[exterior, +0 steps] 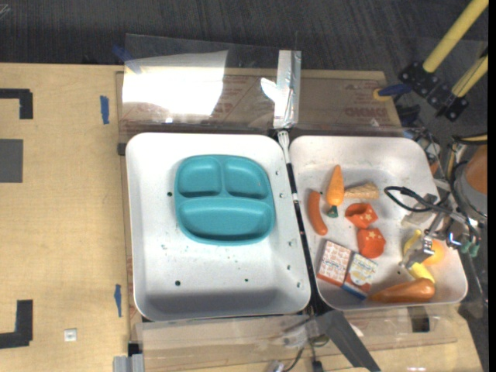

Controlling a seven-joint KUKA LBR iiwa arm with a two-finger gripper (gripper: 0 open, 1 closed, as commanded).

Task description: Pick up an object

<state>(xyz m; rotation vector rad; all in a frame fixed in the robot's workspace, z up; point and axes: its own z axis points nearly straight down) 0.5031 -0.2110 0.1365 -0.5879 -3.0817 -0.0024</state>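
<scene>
Camera view is looking down at two white bins sitting side by side on a wooden bench [62, 231]. Left bin [155, 270] is holding a teal divided plate [225, 198], lying flat with its three compartments facing up, roughly in the middle of the bin.

Moving over to the right bin [387, 149], that's where all the small stuff is hanging out. Along its left side an orange sausage-shaped piece [316, 212] is lying next to an orange carrot [334, 185], which is pointing up toward the back wall. Just right of the carrot a tan bread-like piece [360, 190] is lying sideways. Below that, two red pepper-looking pieces [364, 227] are sitting one under the other, pretty much touching. Near the front, two small printed cartons [346, 267] are lying next to each other, and a longer orange carrot-ish thing [404, 290] is resting along the front wall.

Far right, the gripper [422, 248] is hanging low inside the bin, right over a yellow object [428, 260] near the right front corner. Cables are looping just behind it. Honestly can't make out how the gripper is set, or if it's actually got the yellow thing, too cluttered there.
</scene>
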